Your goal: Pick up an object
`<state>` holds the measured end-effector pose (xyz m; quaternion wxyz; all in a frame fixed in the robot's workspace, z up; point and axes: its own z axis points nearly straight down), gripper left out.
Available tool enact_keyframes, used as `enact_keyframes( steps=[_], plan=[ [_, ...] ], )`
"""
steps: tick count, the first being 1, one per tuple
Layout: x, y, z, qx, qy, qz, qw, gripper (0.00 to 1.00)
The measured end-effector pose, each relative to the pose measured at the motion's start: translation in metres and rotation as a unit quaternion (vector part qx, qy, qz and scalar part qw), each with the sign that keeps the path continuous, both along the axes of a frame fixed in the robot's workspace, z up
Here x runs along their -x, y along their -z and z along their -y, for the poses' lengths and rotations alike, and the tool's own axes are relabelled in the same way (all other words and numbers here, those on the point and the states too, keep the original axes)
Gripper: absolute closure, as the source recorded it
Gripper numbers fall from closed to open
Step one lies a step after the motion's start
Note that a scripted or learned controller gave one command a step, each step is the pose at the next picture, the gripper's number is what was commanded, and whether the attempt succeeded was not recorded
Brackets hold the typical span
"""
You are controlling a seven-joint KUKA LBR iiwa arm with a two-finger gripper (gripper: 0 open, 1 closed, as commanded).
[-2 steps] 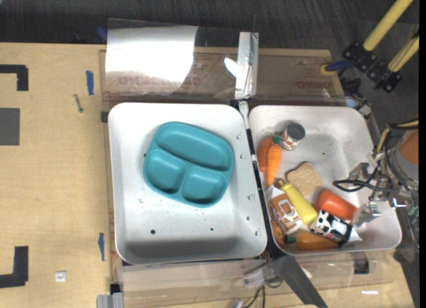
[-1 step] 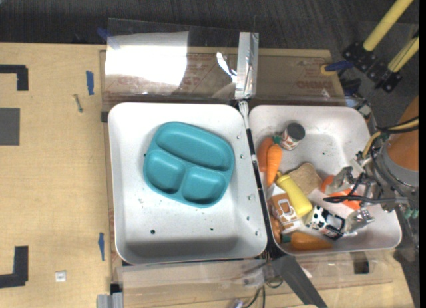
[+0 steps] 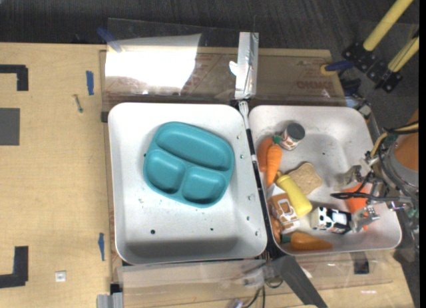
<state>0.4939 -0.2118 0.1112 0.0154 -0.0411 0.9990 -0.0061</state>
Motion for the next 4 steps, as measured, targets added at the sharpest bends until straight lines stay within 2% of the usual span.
enact_keyframes(
  steps=[1, 2, 3, 4],
  plan=[
    [-0.004, 0.003, 0.011, -0.0046, 0.063, -0.002, 0.9980, 0.00],
    [-0.007, -0.013, 0.014, -0.0004, 0.064, 0.005, 0.9979, 1.00],
    [-0.031, -0.146, 0.012, -0.0051, 0.090, -0.007, 0.9959, 1.00],
    [-0.102, -0.103, -0.054, -0.0072, 0.044, -0.012, 0.9989, 1.00]
  ],
)
